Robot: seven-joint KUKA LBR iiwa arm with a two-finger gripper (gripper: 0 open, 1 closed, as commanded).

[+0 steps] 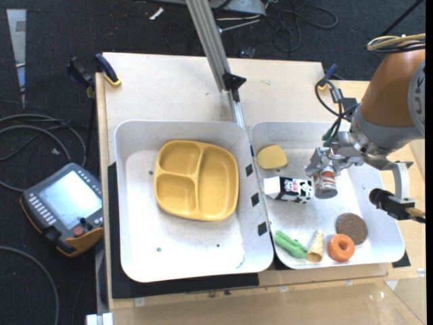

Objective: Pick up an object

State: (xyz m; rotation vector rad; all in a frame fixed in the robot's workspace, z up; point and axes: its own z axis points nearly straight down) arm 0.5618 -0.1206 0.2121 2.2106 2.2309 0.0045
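Arm reaches in from three o'clock, gripper (325,170) clamped on a small red-and-white can (327,183) over the right bin (385,249)
Wrist angled downward — can's label unreadable; cow-print carton (289,188) at its nine o'clock

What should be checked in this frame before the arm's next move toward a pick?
1. Gripper is over the right bin: ok.
2. A target lies near it: ok, the small can sits right at the gripper.
3. Can is held between the fingers: cannot tell, the wrist hides the contact.
4. Neighbours leave room: not ok, the cow-print carton lies close beside the can.
5. Other items are out of the way: ok, the yellow disc, brown cookie, orange donut, cone and green piece lie apart.
6. Yellow divided plate sits in the left bin: ok.
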